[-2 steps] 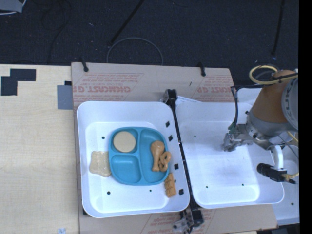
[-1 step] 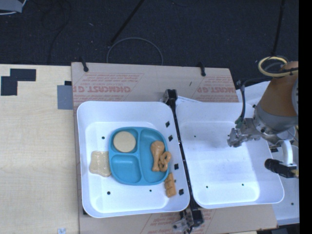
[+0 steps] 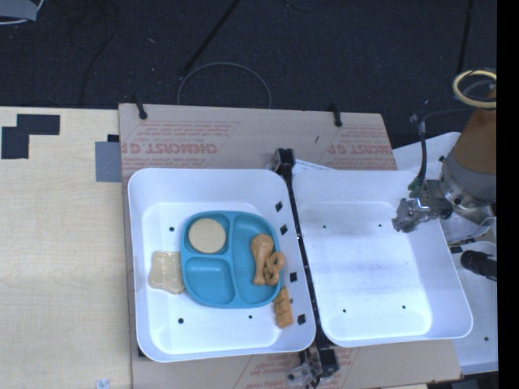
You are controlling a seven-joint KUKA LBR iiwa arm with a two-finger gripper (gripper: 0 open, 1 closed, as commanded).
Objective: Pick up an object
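In the left bin (image 3: 154,331) lies a blue divided plate (image 3: 212,282). A round tan biscuit (image 3: 206,235) rests in its upper left compartment and a twisted brown pretzel (image 3: 267,258) in its right one. A pale slice of toast (image 3: 167,271) lies on the bin floor against the plate's left edge. A small brown piece (image 3: 282,308) sits by the plate's lower right corner. My gripper (image 3: 410,215) hangs over the right bin's (image 3: 373,322) upper right part, far from all these things, with nothing visibly held.
A black divider (image 3: 293,241) runs between the two bins. Cardboard (image 3: 243,140) lies under them. The arm (image 3: 474,164) enters from the right, with cables and a black part (image 3: 480,263) beside the right bin's rim. A wooden bench top (image 3: 57,258) stretches to the left.
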